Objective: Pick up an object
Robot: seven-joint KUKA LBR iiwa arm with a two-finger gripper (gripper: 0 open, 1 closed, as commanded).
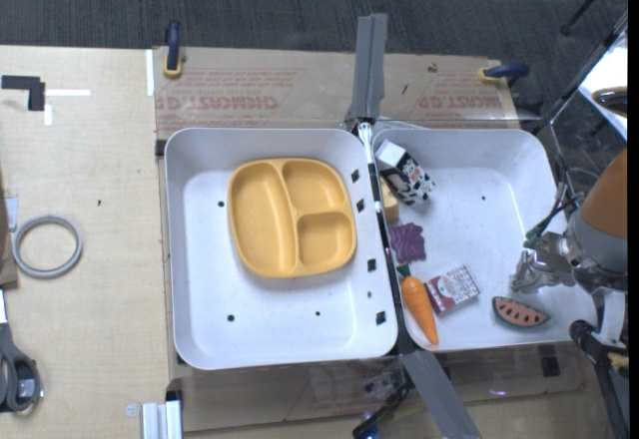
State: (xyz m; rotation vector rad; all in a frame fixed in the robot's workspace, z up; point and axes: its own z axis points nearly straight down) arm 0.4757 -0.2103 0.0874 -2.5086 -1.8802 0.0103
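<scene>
The arm (607, 218) comes in from the right edge, its orange band showing above the wrist, and bends down over the right side of the right bin (479, 153). The gripper (534, 272) hangs low at that bin's right wall, pointing down and a little inward; whether it is parted or closed I cannot tell from here, and nothing shows held in it.

Taking the gripper as the mark: a watermelon slice (520, 312) lies just below it on the bin floor, close but apart. Further left of the gripper sits a small red box (452, 288), and beyond that a carrot (420, 309) lies along the bin's left wall, with a purple bunch of grapes (407, 242) above it. Up and well to the left of the gripper, a black-and-white cow toy (407, 178) rests near the divider. Far to the left of it, in the left bin (190, 257), is a yellow divided plate (293, 218)
</scene>
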